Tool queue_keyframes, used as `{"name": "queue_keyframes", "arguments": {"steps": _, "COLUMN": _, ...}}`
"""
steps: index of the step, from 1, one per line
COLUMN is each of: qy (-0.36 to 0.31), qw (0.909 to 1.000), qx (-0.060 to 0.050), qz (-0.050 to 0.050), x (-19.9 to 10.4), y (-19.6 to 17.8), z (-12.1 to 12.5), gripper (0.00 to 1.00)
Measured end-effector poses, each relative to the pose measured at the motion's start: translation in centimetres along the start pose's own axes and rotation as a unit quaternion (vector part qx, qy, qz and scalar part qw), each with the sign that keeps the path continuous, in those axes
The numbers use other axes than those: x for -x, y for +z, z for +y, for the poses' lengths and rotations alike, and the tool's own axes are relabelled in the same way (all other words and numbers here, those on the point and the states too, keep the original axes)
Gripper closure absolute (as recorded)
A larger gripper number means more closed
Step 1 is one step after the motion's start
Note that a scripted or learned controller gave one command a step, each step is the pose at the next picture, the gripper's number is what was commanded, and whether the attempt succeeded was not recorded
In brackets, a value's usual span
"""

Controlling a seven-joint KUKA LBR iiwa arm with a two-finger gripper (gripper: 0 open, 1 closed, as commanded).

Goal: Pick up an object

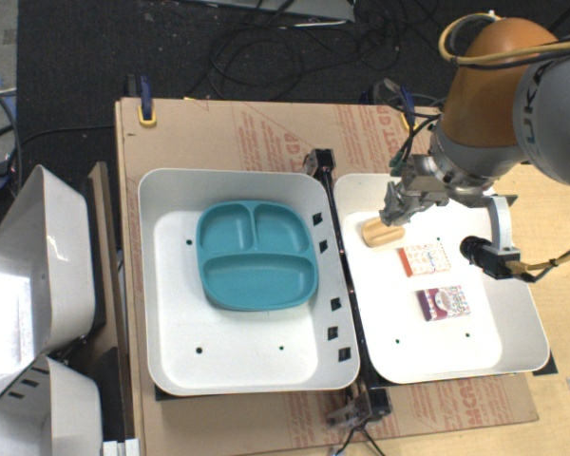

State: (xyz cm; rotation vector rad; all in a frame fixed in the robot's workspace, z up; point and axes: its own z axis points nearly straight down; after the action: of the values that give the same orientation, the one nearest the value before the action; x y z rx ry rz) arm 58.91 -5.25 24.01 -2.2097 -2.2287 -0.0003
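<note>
Presently, the table (266, 126) carries two shallow white bins side by side on a brown board surface. The left bin (171, 350) holds a teal divided plate (257, 255) with three compartments, lying flat near the bin's centre.

The right bin (513, 345) holds three small items. A tan block-shaped object (383, 233), resembling a piece of bread or a wooden block, lies in the bin's upper left area, close to the divider between the bins. A small pale packet with red print (424, 258) lies flat just right of and below the tan object, apart from it. A small purple-and-white packet (443, 302) lies flat below that, also apart.

The grey arm with its orange band (499, 74) reaches in from the right, over the upper part of the right bin. The pincer (396, 215) points down and to the left, its tip just above the upper right edge of the tan object in this view, either touching it or very near; contact cannot be confirmed. Whether the pincer is open or closed cannot be told from this angle, and nothing is seen between its tips. A black fitting with a cable (484, 255) sits over the bin's right side.
</note>
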Motion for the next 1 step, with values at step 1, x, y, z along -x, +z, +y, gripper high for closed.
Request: {"name": "queue_keyframes", "arguments": {"steps": 1, "qy": 0.000, "qw": 1.0000, "qx": 0.000, "qz": 0.000, "x": -4.51, "y": 0.73, "z": -0.46, "gripper": 1.00}}
